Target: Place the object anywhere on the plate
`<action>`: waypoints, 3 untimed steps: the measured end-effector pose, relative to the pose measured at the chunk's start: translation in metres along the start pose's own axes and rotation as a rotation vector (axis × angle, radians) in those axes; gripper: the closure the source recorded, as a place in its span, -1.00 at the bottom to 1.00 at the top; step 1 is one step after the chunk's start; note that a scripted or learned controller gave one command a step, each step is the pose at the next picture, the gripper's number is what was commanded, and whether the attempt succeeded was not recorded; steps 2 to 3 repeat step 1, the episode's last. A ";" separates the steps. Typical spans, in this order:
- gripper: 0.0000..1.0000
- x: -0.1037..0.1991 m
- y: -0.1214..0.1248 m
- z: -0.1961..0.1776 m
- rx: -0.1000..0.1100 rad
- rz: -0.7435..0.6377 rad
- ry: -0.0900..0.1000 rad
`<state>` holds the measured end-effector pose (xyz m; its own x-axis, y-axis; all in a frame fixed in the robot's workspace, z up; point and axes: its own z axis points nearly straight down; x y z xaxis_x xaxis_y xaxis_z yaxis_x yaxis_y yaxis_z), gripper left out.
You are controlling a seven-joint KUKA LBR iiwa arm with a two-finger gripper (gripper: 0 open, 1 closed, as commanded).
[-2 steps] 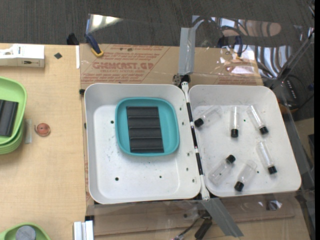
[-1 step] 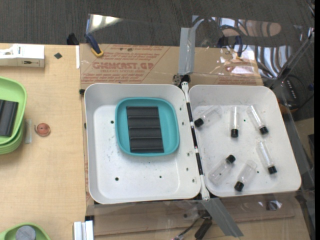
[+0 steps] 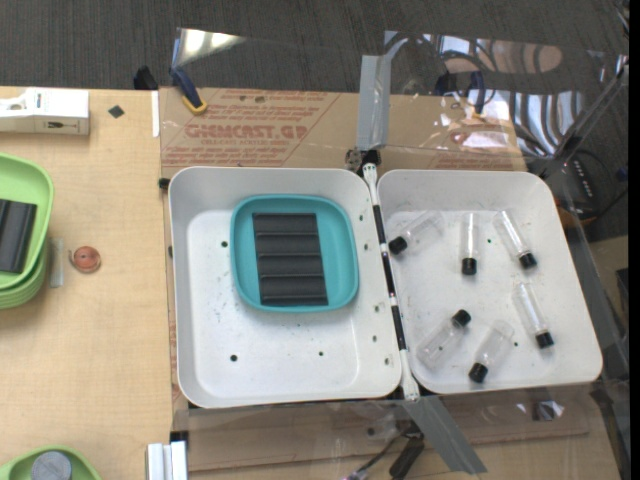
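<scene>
- Tabletop (image 3: 90, 368): wood; cut off at left and bottom edges.
- Left bin (image 3: 200, 358): white, holds teal plate (image 3: 245, 268) with dark ribbed insert (image 3: 291, 258), toward its far edge.
- Right bin (image 3: 570, 348): white, six clear vials (image 3: 467, 243) with black caps, scattered; clear bodies hard to make out against white.
- Green tray (image 3: 30, 193): left edge, partly cropped.

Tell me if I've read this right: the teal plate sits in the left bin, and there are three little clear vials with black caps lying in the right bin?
Not quite. The camera view shows six clear vials with black caps scattered in the right bin, not three. The rest holds: the teal plate sits in the left bin.
</scene>
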<state>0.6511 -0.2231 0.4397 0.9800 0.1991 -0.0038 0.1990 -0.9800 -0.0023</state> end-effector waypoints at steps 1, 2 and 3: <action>-1.00 0.002 0.000 0.000 0.000 -0.002 0.001; -1.00 0.002 0.000 0.000 0.000 -0.002 0.001; -1.00 0.002 0.000 0.000 0.000 -0.002 0.001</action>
